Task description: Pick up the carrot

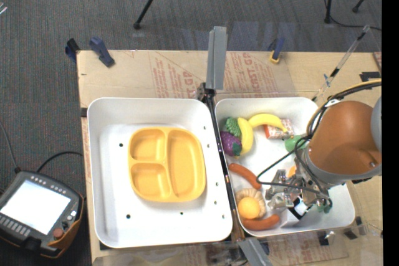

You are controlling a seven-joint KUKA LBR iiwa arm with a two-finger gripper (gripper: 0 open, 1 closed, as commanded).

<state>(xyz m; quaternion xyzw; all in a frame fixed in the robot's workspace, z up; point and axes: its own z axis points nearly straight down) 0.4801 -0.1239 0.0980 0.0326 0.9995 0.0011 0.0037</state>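
My gripper point(292, 195) hangs low in the right bin point(344, 212), near its front right, under the big orange wrist band point(343, 140). A green tip point(291, 144) and a small orange patch point(292, 171) peek out at the wrist's left edge. They look like parts of the carrot, with the rest hidden under the arm. Whether the gripper touches it is hidden. Two orange-red sticks lie nearby, one point(245, 175) left of the gripper and one point(262, 222) by the front wall.
The right bin also holds purple grapes point(230, 142), a banana point(262, 122), a red-and-white packet point(277, 129) and an orange ball point(249, 208). A yellow divided plate point(167, 164) sits in the left bin point(103, 134). Black cables loop around the wrist.
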